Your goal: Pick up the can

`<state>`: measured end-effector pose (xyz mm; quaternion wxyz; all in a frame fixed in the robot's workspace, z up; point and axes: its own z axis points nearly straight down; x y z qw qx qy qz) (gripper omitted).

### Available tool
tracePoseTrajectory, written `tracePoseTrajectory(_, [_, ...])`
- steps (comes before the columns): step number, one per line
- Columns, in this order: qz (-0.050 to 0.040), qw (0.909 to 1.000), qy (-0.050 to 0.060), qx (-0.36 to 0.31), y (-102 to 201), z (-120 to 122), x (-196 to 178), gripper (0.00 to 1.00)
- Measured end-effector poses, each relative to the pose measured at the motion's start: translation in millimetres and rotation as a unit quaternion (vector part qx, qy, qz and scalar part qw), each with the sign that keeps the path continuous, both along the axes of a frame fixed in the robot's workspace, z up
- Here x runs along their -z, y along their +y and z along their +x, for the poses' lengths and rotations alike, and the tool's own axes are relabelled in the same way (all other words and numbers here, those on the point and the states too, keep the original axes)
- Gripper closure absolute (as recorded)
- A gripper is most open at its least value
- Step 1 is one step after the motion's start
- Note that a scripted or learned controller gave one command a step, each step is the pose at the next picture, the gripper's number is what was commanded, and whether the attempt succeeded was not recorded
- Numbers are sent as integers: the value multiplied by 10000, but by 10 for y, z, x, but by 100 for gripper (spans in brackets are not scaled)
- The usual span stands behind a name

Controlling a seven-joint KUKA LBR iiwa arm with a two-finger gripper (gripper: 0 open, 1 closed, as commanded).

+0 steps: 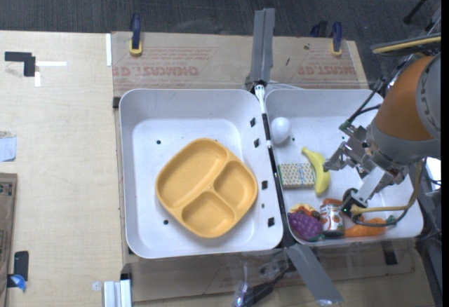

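Pincer is over the right bin, hanging off the grey arm with its orange band, which comes in from the right; whether the pincer is apart or together, I cannot tell from this angle; nothing can be seen clamped in it. Just beside it, to the left, lies a yellow banana; touching the banana's left side is a small speckled block; farther back, against the dividing wall, sits a white ball.

Now the can: it sits at the near edge of the right bin, apart from the pincer and nearer the camera; it looks upright, with a silvery top and a red and white label; the label's writing is too small to read. Purple grapes press against its left side; an orange carrot-like thing lies just to its right.

Over in the left bin lies a yellow divided plate with three compartments. Behind both bins, brown cardboard carries red lettering, upside down, reading "CHEMCAST"; two blue clamps pin it at the back; pale counter stretches off to the left.
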<state>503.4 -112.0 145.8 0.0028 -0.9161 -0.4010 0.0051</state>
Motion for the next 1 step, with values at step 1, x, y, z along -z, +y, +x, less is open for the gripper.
tracePoseTrajectory(1, [-13,9992,-12,389,-640,439,-770,0])
